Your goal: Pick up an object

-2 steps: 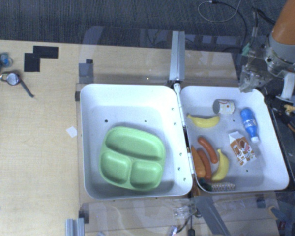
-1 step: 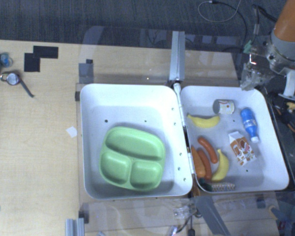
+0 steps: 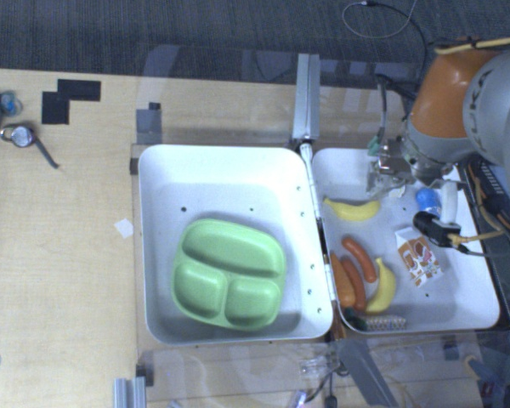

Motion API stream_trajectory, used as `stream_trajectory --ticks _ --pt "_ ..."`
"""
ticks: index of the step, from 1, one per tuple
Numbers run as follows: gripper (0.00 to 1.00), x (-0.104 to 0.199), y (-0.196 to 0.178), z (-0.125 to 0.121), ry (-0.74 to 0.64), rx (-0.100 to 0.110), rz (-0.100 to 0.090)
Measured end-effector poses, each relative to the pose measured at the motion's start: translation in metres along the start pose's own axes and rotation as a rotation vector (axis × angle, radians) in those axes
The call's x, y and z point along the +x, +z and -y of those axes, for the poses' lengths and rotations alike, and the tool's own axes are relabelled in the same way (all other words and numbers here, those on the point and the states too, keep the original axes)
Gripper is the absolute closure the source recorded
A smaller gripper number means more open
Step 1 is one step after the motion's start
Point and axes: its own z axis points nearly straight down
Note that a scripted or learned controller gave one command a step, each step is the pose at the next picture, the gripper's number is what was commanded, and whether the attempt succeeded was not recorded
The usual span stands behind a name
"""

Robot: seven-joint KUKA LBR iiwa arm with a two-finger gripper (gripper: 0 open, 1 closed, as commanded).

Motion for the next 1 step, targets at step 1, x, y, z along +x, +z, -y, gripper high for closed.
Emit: stream_trajectory --ticks 1 --pt "1.0 -0.0228 -0.162 0.0212 -0.109 -0.006 0.001"
